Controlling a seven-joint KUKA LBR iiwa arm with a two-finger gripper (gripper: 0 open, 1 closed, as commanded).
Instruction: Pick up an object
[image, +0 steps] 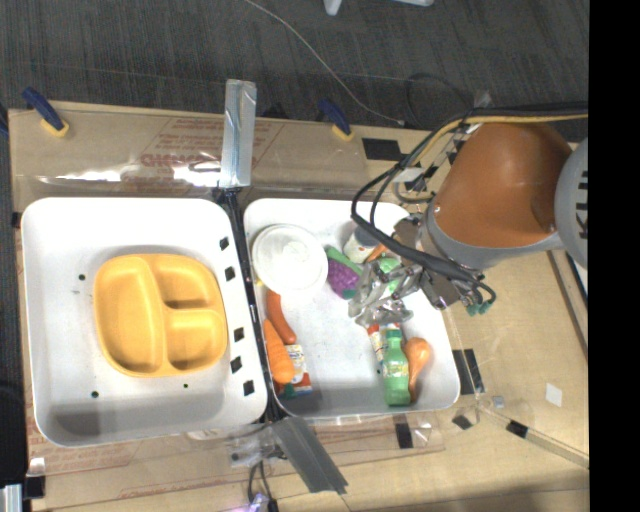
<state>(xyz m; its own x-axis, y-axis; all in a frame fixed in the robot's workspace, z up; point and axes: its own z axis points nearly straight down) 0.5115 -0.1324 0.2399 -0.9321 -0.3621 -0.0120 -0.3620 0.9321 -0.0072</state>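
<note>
My gripper (375, 300) sits low in the right bin (325, 385), over the clutter in its middle; finger spread: cannot tell (cables and wrist crowd the view). Just left of it: one purple object (341, 277). Just below: one green bottle (394, 362), lying lengthwise, one small orange piece (417, 353) touching its right side. Farther left: one white round lid (289, 256) and two orange carrot-like items (279, 345) along the wall. Left bin (60, 400): one yellow divided tray (160, 311), three compartments.
</note>
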